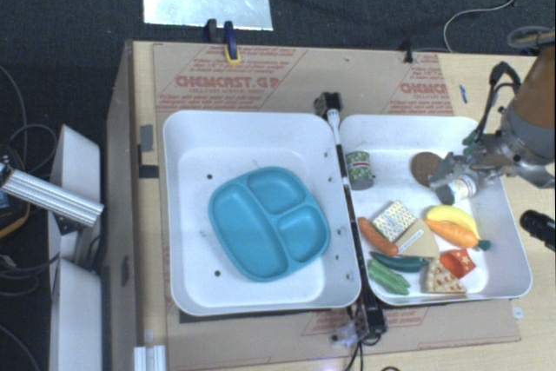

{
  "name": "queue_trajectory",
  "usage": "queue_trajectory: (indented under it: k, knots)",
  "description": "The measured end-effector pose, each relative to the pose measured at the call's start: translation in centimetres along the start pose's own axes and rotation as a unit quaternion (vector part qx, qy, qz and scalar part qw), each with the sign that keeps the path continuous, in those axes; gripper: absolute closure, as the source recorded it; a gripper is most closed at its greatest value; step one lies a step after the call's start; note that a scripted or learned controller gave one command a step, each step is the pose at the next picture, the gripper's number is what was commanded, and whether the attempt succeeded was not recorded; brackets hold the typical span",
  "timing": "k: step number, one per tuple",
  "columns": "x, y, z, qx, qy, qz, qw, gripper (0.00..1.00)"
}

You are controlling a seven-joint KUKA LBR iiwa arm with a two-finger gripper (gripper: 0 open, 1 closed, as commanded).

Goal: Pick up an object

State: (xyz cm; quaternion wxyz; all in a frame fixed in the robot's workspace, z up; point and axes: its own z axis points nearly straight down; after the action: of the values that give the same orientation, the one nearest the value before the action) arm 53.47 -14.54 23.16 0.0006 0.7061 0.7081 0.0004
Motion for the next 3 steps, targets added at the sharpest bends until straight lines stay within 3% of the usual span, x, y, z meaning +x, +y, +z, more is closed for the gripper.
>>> queue_trajectory:
  k: [1, 2, 3]
  knots:
    - [-5.1, -0.8, 13.8, 0.002, 0.0, 0.001, 1.0, 0.0]
    - [-6.1, 3.6, 10.2, -0.001, -0.001, 0.0, 1.0, 0.0]
    - [-6.1, 8.0, 13.1, -0.001, 0.0, 0.0, 1.0, 0.0]
